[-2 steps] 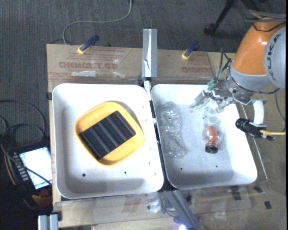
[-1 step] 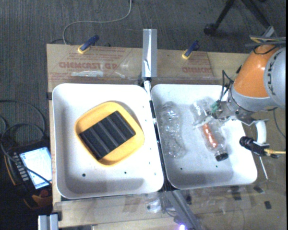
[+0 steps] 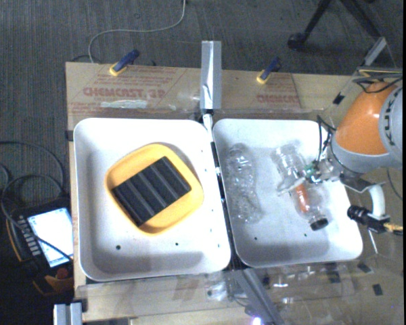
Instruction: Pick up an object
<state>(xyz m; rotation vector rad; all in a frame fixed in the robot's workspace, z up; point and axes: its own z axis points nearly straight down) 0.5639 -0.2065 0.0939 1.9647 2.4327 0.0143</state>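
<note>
A yellow block with a black ridged top (image 3: 154, 187) lies in the left bin (image 3: 95, 249). In the right bin (image 3: 338, 249) a crushed clear plastic bottle (image 3: 242, 183) lies along the left side. A second clear bottle with an orange label and a black cap (image 3: 307, 204) lies to the right of the middle. Another clear plastic piece (image 3: 287, 160) sits just above it. My gripper (image 3: 311, 172) reaches in from the right and hangs low over the upper end of the orange-labelled bottle. Nothing visibly sits in its grasp.
The arm's orange band (image 3: 365, 124) and grey wrist overhang the right bin's right rim. A metal post (image 3: 210, 73) stands behind the divide between the bins. Two blue-and-yellow clamps (image 3: 124, 61) hold the board at the back. Cables and a tablet (image 3: 47, 232) lie on the floor at left.
</note>
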